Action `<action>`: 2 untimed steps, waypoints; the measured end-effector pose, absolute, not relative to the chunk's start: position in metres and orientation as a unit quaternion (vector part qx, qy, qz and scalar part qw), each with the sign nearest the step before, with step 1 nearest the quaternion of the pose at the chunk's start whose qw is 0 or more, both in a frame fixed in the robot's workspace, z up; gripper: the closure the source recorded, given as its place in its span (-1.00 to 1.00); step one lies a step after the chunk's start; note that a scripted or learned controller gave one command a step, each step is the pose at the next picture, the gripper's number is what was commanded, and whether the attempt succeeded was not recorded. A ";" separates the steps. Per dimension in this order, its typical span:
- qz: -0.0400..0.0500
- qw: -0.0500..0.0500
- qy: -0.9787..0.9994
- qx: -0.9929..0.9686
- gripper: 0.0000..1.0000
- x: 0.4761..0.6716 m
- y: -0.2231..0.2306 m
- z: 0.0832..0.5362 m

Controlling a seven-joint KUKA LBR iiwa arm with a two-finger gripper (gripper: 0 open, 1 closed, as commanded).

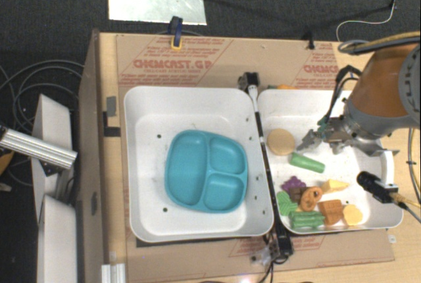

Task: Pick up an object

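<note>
In the right bin [329, 99], the gripper [314, 138] hangs above a green cylinder [306, 162]; its state cannot be told.
A tan disc [281, 141] lies beside it; toy foods [316, 204] crowd the near edge, and a teal plate [206, 170] sits in the left bin [150, 110].

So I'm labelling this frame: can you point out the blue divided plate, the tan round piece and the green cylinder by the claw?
blue divided plate [205, 170]: camera view, on the ridge between its compartments.
tan round piece [281, 141]: camera view, centre of its top face.
green cylinder [306, 162]: camera view, middle of its side.
</note>
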State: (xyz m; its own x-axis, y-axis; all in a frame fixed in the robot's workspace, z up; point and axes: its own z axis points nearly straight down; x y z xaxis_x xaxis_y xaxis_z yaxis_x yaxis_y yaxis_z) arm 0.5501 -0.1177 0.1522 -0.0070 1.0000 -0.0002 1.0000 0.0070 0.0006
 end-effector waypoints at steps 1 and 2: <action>0.000 -0.001 0.708 0.706 -1.00 0.556 -0.112 0.093; 0.001 0.001 0.709 0.705 -1.00 0.571 -0.112 0.084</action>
State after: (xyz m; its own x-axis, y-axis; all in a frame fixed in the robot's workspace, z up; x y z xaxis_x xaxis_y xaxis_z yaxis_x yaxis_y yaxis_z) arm 0.5707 -0.1124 0.0845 -0.0048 1.0000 -0.0001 1.0000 0.0048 0.0028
